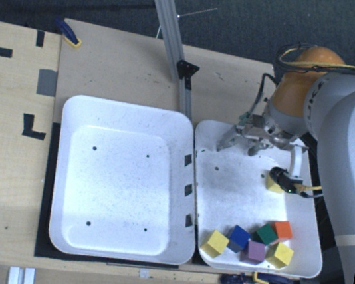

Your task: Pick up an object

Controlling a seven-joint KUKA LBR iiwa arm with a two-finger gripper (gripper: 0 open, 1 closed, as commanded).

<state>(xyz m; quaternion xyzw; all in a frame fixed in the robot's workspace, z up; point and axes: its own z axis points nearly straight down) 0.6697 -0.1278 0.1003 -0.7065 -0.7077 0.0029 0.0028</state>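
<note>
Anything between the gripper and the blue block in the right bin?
Bare white bin floor between the gripper and the blue block in the camera view.

Grey pole [172, 26] slanting across wooden bench [109, 66].

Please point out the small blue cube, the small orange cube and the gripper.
small blue cube [239, 237], camera view, its top face.
small orange cube [282, 229], camera view, its top face.
gripper [235, 145], camera view, between its fingertips.

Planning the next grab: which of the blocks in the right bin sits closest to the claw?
The lone yellow block by the bin's right wall, apart from the cluster at the bin's near end, just below the claw.
</note>
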